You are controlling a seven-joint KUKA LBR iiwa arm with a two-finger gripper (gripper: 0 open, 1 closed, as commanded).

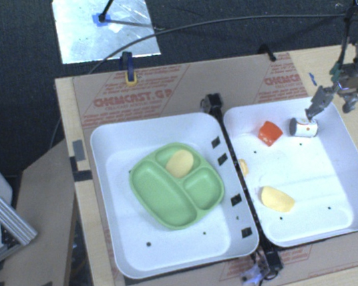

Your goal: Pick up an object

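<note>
While the gripper (331, 100) hangs over the right bin's far right corner, things lie thus:
Fingers: spread apart, nothing between them.
White cylinder (303, 128): on its side in the right bin (357, 164), just under the nearer fingertip; contact unclear.
Orange block (270, 132): just left of the cylinder.
Yellow piece (277, 198): nearer the front of that bin.
Green tray (174, 197): in the left bin (114, 183), divided, with a pale yellow item (180, 163) in its upper compartment.

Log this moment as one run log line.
pincer over right white bin | beside small white cylinder | orange block loose | nothing lifted
</note>
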